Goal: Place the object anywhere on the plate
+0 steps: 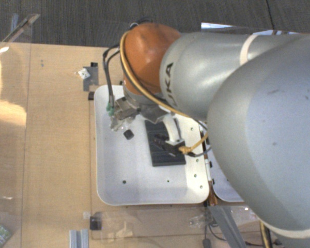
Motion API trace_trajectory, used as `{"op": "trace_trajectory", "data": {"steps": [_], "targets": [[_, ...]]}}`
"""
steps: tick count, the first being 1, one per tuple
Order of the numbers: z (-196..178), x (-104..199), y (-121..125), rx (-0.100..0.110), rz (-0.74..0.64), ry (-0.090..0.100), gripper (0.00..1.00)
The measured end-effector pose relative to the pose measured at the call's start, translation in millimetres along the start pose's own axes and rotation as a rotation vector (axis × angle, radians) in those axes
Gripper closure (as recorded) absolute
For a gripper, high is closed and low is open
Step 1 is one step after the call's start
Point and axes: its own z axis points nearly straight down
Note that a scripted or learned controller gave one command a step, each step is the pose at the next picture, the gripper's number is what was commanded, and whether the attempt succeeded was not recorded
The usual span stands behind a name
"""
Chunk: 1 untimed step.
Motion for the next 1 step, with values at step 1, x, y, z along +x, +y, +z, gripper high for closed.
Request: {"op": "trace_trajectory", "data": {"steps": [1], "targets": [[-70.1, -30.8, 60.7, -0.001, 0.107, -0.001, 1.0]]}}
